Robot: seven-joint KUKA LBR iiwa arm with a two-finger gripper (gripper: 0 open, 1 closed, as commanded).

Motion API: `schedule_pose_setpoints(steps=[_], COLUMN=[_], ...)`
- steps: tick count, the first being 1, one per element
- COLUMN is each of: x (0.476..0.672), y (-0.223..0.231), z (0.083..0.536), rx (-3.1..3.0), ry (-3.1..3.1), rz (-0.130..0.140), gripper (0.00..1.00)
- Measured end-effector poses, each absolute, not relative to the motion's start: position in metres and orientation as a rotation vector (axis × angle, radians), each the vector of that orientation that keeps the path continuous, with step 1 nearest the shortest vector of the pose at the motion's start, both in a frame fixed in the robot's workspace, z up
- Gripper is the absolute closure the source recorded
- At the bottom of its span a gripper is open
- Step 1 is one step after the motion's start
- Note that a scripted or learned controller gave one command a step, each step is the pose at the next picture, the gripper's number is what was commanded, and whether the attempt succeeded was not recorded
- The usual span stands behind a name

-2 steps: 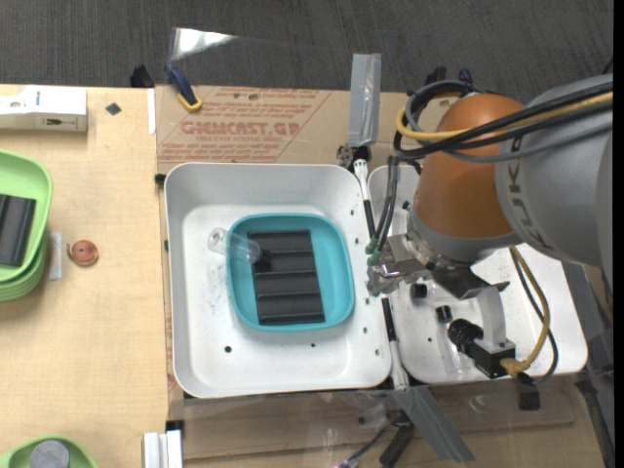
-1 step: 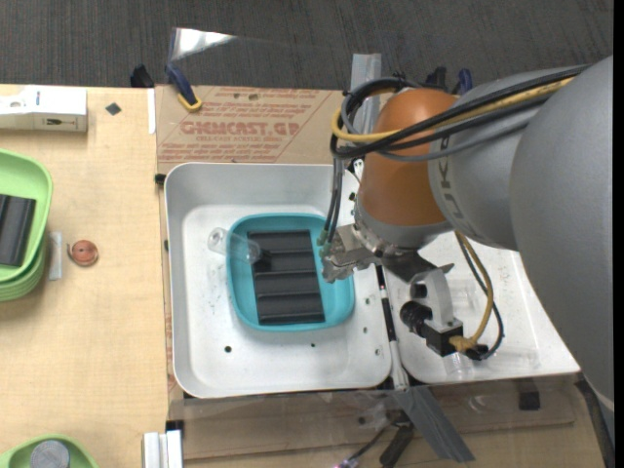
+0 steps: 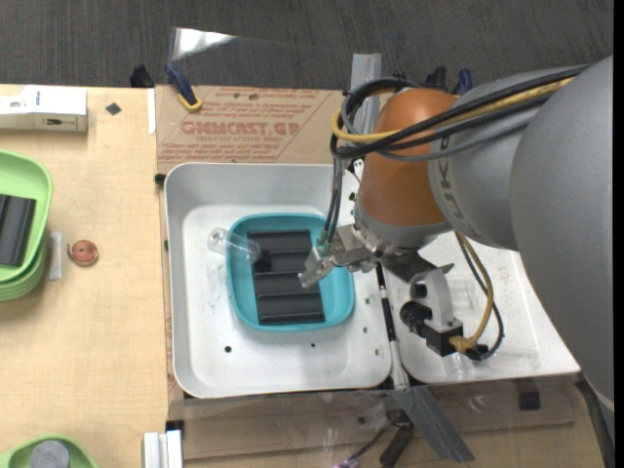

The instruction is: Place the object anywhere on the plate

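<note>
A teal plate [image 3: 338, 307] with rounded corners lies in the middle of the left white bin [image 3: 195, 291]. On the plate rests a black ridged object [image 3: 283, 276] that covers most of its floor. A clear plastic tube-like piece [image 3: 234, 244] lies across the plate's upper left rim, partly on the bin floor. My gripper [image 3: 315, 268] hangs low over the plate's right side, at the edge of the black object. The orange wrist band [image 3: 409, 174] and grey arm above it hide part of the plate's right rim.
The right white bin [image 3: 526, 344] lies under the arm, with a black and yellow cable fitting [image 3: 439, 330] over it. Brown cardboard [image 3: 244, 125] sits behind the left bin. On the wooden bench to the left are a green tray [image 3: 24, 224], a small brown disc [image 3: 84, 253] and a white box [image 3: 39, 110].
</note>
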State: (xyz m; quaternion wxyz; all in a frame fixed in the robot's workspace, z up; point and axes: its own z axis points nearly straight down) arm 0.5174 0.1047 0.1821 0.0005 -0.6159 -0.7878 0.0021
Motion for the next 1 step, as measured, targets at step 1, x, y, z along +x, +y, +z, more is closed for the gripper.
schedule_pose_setpoints(steps=[1], x=[0.5545], y=[0.0502], z=[0.1905], rx=[-1.986], ry=[-2.434], rz=[0.006], gripper=[0.0])
